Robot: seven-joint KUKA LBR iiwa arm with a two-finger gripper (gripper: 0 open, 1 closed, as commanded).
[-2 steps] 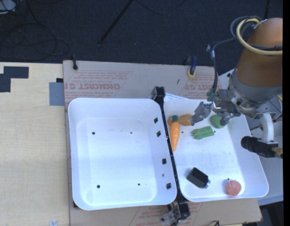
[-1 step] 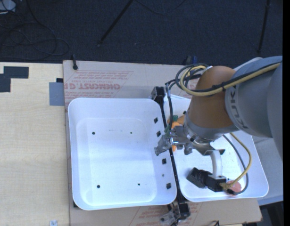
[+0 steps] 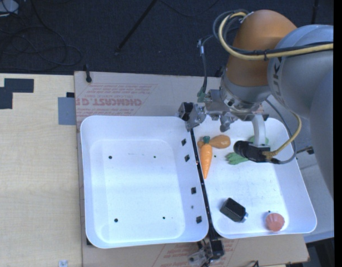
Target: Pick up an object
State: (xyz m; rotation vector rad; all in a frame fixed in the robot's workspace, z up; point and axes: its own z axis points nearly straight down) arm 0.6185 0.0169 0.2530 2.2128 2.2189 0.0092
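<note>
From my feed, the arm [image 3: 282, 65] comes in from the right and hangs over the far end of the right bin [image 3: 296, 196], its orange band uppermost. The wrist sits low over the bin's far left corner, close to the divider between the two bins. I cannot tell how the jaws stand: the wrist hardware and cables hide them from this angle, and I see nothing clearly held.

Everything to pick from lies in the right bin. A carrot [image 3: 206, 159] lies along the left wall, green top towards the far end. An orange lump [image 3: 221, 142] lies just beside the carrot's top, under the wrist. To its right lies a green piece [image 3: 234, 158], touching a black cylinder [image 3: 249, 150]; whether that cylinder is loose or part of the arm I cannot say. Well apart, at the near end, a black block [image 3: 233, 209] lies tilted, and a red ball [image 3: 274, 221] lies in the near right corner.

The left bin [image 3: 93, 193] stands just beside the right one. Both rest on cardboard [image 3: 132, 96] on the table [image 3: 31, 177].
</note>
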